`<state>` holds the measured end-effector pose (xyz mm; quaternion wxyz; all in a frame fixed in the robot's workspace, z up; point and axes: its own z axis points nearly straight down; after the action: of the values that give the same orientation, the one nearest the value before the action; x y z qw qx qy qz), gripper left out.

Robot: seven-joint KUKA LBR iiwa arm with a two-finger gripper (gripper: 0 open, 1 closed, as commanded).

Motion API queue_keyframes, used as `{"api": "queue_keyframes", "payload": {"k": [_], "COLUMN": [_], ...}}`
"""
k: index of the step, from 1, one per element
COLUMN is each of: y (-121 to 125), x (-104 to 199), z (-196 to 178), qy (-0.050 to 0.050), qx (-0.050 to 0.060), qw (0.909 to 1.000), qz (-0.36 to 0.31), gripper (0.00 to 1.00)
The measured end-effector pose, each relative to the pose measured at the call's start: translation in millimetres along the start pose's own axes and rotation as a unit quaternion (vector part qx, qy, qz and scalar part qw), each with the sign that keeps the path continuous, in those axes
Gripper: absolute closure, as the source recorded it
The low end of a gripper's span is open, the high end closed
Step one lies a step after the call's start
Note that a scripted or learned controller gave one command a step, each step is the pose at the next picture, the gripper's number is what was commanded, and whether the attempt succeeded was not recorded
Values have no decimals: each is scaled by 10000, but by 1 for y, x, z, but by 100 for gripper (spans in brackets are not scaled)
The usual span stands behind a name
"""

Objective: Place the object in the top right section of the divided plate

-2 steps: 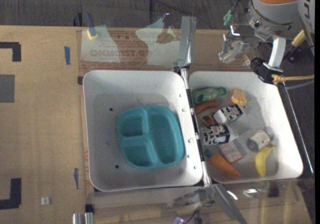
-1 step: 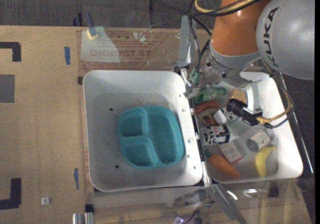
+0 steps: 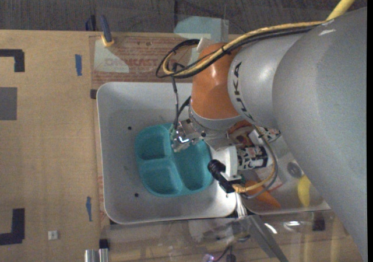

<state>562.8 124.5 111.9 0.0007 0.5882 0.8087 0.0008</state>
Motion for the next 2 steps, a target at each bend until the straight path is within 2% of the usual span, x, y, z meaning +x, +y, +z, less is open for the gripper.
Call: {"api": "queue_keyframes", "payload": {"k": [1,2], "y": [4,4], "x": [82,80], "z": [11,11], "qy": [-73,-83], "qx": [-183,-183], "qw": [9981,9981], "qz": [583,590], "gripper": [100,0]}}
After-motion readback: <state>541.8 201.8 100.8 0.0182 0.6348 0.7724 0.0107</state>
